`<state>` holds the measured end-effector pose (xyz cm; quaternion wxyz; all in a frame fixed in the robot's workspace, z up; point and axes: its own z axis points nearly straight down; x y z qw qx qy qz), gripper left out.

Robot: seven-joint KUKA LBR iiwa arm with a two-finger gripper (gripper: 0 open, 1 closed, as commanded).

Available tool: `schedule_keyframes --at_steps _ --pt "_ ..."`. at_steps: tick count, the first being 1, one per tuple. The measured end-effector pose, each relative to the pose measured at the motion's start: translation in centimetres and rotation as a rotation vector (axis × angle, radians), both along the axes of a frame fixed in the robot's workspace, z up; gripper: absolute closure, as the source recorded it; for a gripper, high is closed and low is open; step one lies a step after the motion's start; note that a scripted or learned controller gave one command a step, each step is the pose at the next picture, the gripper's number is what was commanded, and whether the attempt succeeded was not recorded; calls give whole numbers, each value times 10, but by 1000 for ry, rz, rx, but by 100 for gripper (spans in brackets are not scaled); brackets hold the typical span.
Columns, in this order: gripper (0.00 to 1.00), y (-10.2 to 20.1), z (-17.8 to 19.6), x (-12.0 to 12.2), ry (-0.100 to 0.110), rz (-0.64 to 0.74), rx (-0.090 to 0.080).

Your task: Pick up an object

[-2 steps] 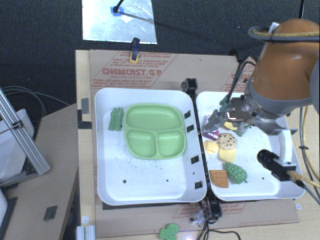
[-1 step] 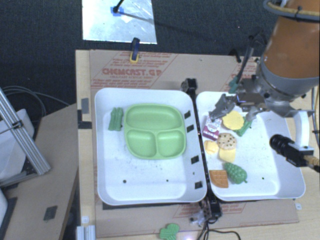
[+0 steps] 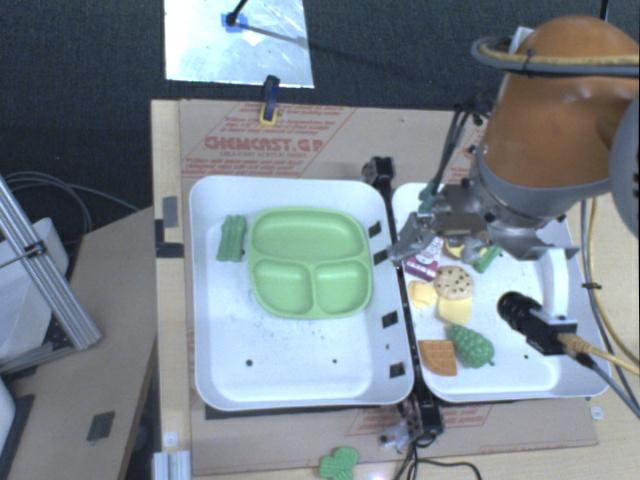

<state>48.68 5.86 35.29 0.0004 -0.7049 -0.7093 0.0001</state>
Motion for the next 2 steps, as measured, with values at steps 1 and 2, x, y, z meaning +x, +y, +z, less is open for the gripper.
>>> schedule_keyframes --at_steps 1,2 --pt "0 108 6 -1 -3 9 4" --pt "0 67 -199 -3 12 -9 -4"
